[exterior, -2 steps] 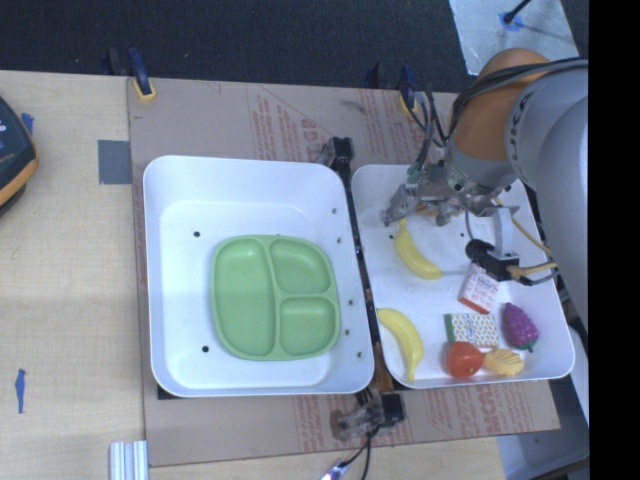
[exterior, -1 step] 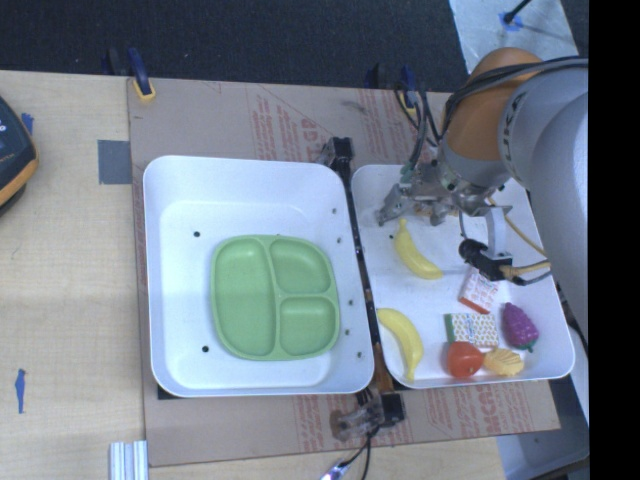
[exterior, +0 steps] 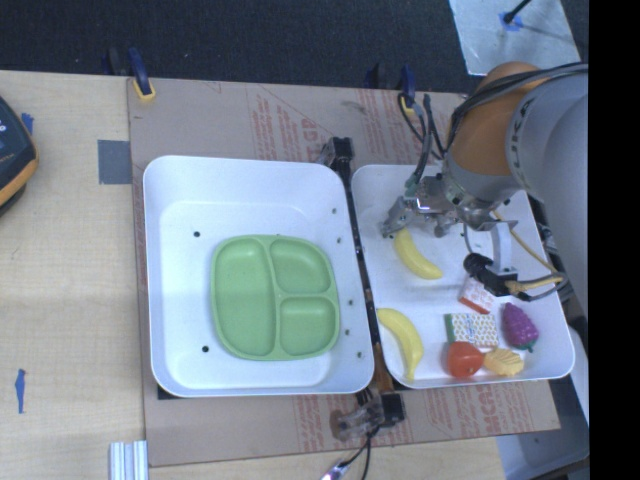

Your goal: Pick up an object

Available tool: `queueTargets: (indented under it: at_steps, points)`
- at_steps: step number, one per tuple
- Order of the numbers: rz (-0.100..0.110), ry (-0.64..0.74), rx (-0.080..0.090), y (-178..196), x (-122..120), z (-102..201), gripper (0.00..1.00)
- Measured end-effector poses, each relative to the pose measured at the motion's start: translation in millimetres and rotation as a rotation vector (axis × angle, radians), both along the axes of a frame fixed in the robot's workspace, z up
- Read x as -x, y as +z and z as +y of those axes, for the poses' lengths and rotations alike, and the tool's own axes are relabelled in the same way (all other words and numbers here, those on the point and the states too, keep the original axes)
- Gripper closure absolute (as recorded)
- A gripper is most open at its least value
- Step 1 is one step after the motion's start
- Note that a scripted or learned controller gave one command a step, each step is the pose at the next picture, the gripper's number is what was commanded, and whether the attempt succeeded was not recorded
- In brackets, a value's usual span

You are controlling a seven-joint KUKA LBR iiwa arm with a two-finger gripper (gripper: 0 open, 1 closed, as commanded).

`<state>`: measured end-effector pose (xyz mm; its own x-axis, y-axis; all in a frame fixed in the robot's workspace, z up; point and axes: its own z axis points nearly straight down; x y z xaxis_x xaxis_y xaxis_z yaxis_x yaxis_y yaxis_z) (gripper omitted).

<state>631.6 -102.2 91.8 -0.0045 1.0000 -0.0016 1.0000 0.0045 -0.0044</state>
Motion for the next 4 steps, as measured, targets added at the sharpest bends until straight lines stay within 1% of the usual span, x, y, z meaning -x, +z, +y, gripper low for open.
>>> queueTargets:
  at_steps: [1, 2, 3, 4]
  points:
    - [0.002, -0.001, -0.001, 0, 8, -8, 0.00]
    - [0.001, -0.001, -0.001, 0, 18, -6, 0.00]
    - [0.003, 0.000, 0.000, 10, 18, -7, 1.00]
    - [-0.003, 0.001, -0.002, 101, 33, 74, 1.00]
